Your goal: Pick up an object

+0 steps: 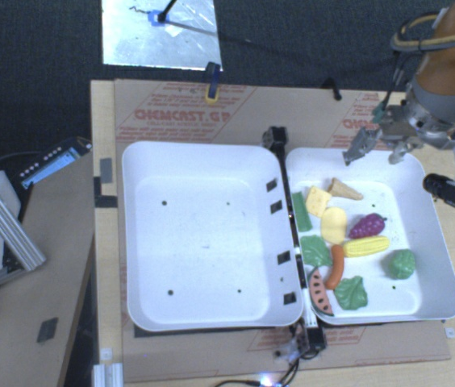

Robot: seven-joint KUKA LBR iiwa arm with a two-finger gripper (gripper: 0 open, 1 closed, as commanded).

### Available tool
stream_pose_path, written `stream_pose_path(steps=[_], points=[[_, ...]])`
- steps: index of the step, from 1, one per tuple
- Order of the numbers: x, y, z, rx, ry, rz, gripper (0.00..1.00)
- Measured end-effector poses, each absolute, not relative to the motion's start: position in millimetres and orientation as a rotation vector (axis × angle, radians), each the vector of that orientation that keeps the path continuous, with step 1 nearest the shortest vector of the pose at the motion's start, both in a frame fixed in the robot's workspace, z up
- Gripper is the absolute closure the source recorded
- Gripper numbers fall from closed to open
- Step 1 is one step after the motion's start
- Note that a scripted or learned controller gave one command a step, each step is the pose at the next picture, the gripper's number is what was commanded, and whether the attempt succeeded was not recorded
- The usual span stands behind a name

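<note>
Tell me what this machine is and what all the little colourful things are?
It's a robot arm, seen by a camera looking down from above. It reaches in from the right, and its hand hovers above the back edge of the right white bin, holding nothing. In that bin lie toy foods: purple grapes, yellow corn, an orange carrot, a watermelon slice, and some green and yellow pieces. The left bin sits right beside it. The robot's job is to pick up one toy.
</note>
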State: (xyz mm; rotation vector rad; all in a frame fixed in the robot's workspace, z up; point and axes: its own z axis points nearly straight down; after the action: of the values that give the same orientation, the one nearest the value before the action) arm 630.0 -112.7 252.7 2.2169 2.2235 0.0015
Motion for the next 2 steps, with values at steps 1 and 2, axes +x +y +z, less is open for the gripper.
stream_pose_path(steps=[1,2], points=[[587.6,-203.7,308.8,2.223,2.207,0.001,0.0],[591.1,-206.9,515.1,2.201,2.212,0.015,0.0]])
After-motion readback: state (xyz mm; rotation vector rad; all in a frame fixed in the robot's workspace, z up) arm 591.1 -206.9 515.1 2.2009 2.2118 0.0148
